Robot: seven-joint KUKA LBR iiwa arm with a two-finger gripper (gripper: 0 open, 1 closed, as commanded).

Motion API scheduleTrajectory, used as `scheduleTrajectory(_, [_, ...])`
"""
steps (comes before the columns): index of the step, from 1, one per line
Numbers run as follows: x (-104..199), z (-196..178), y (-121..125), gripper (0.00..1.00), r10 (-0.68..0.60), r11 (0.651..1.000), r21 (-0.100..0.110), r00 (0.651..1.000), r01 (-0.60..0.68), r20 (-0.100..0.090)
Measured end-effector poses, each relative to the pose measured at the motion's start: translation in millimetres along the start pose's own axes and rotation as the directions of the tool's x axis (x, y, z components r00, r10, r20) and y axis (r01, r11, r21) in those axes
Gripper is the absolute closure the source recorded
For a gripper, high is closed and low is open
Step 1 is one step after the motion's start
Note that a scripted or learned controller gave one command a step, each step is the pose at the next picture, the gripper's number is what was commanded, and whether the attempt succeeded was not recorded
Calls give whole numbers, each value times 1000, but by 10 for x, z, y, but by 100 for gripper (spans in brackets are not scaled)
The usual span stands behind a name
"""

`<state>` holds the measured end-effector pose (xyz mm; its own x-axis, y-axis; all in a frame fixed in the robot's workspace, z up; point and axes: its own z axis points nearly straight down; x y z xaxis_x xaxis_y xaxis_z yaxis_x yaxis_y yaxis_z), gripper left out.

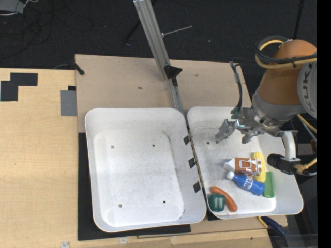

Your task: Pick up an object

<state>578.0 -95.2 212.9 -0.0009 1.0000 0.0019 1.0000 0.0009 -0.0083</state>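
My gripper [236, 134] hangs over the back part of the right bin [207, 119], its two fingers spread open with nothing between them. A cluster of toys lies just in front and to the right of it: a white and orange carton [242, 165], a blue bottle [248, 184], a yellow piece [259, 166] and a green stick [269, 185]. At the bin's front left corner rest an orange carrot [227, 199] and a dark green pepper [216, 203].
The left bin [103, 119] sits beside the right one, joined by black clips at the shared wall. A slanted aluminium post [155, 37] rises behind the bins. The arm's grey and orange body [284, 84] overhangs the right bin's back right corner.
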Motion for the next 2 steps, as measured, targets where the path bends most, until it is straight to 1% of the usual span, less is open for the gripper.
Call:
scheduleTrajectory(1, [-12,-25,8,0,3,1000,-5,1000,-3,1])
scheduleTrajectory(2, [22,412,-8,0,2,1000,-1,1000,-2,1])
